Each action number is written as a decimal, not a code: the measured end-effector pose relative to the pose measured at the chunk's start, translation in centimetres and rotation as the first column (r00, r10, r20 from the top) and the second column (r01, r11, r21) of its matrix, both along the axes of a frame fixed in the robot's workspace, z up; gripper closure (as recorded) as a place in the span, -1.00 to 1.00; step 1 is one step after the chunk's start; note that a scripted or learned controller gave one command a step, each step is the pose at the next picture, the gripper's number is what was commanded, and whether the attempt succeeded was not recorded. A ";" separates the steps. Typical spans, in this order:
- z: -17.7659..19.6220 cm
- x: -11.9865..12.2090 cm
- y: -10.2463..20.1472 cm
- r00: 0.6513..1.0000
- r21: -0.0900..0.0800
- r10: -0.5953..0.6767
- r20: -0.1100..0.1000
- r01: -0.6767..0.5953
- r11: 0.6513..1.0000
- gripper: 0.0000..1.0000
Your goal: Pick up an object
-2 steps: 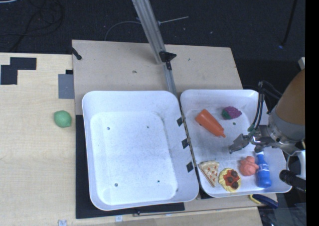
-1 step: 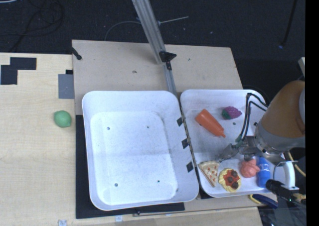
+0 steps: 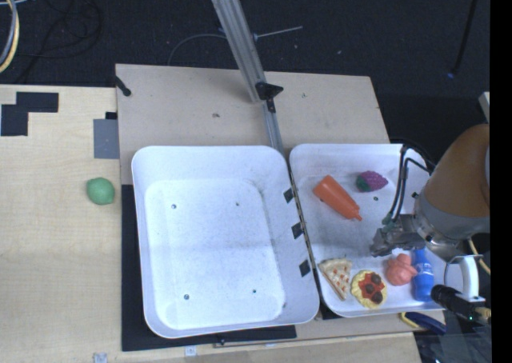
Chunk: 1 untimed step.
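**Right bin: contents around the gripper**

Bench: two shallow white bins side by side. The left bin (image 3: 160,163) lies on a dark mat. The right bin (image 3: 308,163) holds all the items listed below. A grey metal rail (image 3: 238,40) slants down from the top of the view toward the seam between the bins. A green ball (image 3: 101,191) rests on the wooden surface, well apart from both bins, to the left.

Arm: enters from the right, orange band (image 3: 466,169) above the grey wrist. The gripper (image 3: 390,241) is low over the right half of the right bin. Its dark fingers are small and blurred; whether they are spread or closed cannot be told, and nothing is visibly between them.

Items in the right bin:
- Orange carrot (image 3: 338,197), tapered, lying at a slant, up and to the left of the gripper, near but apart from it.
- Purple grape bunch (image 3: 371,181), small and knobbly, above the gripper, near the bin's far wall.
- Pink lumpy object (image 3: 400,269), just below the gripper and closest to it; contact cannot be told.
- Blue object (image 3: 422,275), upright-looking, just beside the pink one on its right, under the wrist.
- Pizza slice (image 3: 338,275), tan wedge with red spots, below and left of the gripper.
- Round yellow-rimmed piece with red and dark topping (image 3: 369,288), touching or just beside the pizza slice, at the bin's near wall.
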<state>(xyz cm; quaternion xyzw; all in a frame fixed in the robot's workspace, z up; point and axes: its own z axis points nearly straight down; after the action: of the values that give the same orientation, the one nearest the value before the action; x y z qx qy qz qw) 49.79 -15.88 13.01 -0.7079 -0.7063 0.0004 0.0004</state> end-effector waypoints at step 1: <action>4.2 0.4 -0.3 1.000 -0.001 0.002 0.004 -0.002 1.000 1.00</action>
<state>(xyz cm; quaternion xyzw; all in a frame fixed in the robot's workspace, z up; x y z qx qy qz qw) 50.16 -16.17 17.23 -0.7073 -0.7069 -0.0008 -0.0014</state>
